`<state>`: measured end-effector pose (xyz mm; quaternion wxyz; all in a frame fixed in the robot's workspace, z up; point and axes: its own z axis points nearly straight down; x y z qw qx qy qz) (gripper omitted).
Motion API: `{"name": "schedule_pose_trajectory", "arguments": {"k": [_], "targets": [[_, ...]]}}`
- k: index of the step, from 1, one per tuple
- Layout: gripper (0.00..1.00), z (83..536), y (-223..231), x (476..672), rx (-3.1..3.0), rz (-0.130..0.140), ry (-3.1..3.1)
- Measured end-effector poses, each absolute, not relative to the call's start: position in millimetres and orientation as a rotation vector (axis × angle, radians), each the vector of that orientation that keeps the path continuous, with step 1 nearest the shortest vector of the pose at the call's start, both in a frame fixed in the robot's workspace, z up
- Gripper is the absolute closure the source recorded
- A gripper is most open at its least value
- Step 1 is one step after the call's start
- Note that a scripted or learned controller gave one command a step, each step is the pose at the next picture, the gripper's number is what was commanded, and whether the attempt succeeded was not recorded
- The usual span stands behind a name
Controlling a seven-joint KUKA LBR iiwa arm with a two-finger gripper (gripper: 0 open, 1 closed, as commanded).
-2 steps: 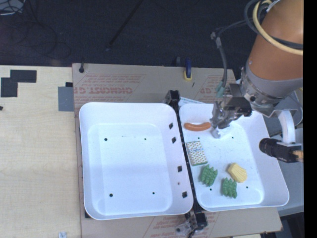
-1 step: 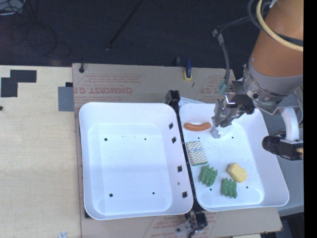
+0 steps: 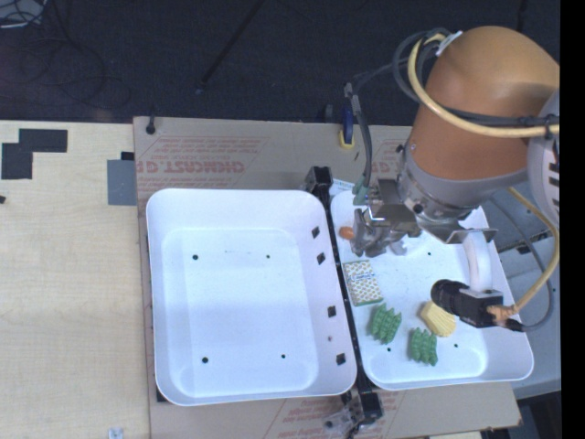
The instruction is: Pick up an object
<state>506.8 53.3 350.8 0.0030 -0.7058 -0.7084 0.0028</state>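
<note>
My gripper point(image 3: 373, 238) is low over the far left part of the right bin point(image 3: 512, 366), under the orange-banded wrist. A small orange object point(image 3: 346, 232) lies just to its left, close to the bin wall. In front of the gripper lies a white block with a green checked pattern point(image 3: 363, 283). Nearer the front edge sit two green knobbly pieces point(image 3: 385, 322) point(image 3: 421, 346) and a yellow piece point(image 3: 438, 318). Nothing shows as held by the gripper.
The left bin point(image 3: 239, 300) stands beside the right one, with a black divider rail point(image 3: 331, 273) between them. Both rest on a cardboard sheet point(image 3: 228, 154) on the pale bench. The arm covers the right bin's far side.
</note>
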Motion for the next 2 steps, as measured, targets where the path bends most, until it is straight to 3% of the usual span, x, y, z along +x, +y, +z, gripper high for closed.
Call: {"name": "schedule_pose_trajectory", "arguments": {"k": [1, 2], "targets": [[1.00, 362, 50, 507.7, -2.218, 0.009, -2.219], [1.00, 445, 104, 484.3, -2.217, -0.009, -2.229]]}}
